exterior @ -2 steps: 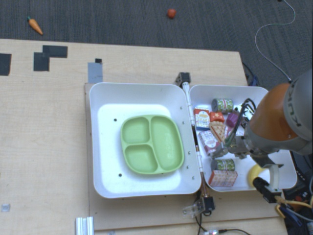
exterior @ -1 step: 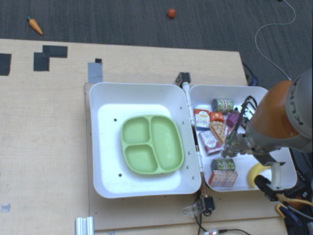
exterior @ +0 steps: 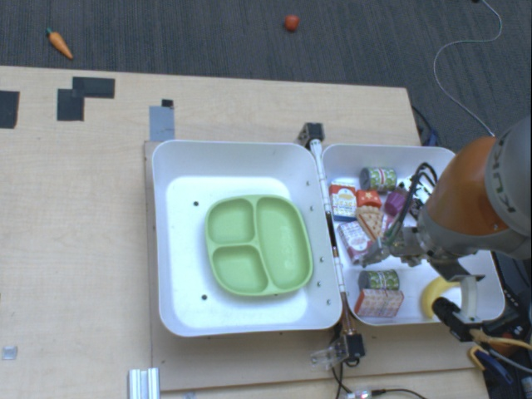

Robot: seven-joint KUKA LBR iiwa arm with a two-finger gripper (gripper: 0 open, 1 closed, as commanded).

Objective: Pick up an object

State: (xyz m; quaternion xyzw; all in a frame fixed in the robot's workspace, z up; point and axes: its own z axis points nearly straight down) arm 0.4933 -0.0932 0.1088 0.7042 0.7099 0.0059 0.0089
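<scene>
Small can [exterior: 379, 177] on its side, left-right

Right bin [exterior: 432, 150]: crowded. You have packets [exterior: 343, 199] and a can [exterior: 379, 177] packed close at its far left, a box [exterior: 380, 303] and a small can [exterior: 379, 280] at its near left, a yellow item [exterior: 434, 296] near the front wall. The arm [exterior: 467, 199] covers its right half, with the gripper [exterior: 384, 252] low among the packets.

Left bin [exterior: 179, 223]: a green divided plate [exterior: 258, 244] fills the middle; you get a bare white margin all round it.

Bench [exterior: 75, 248] left of the bins: open.
</scene>
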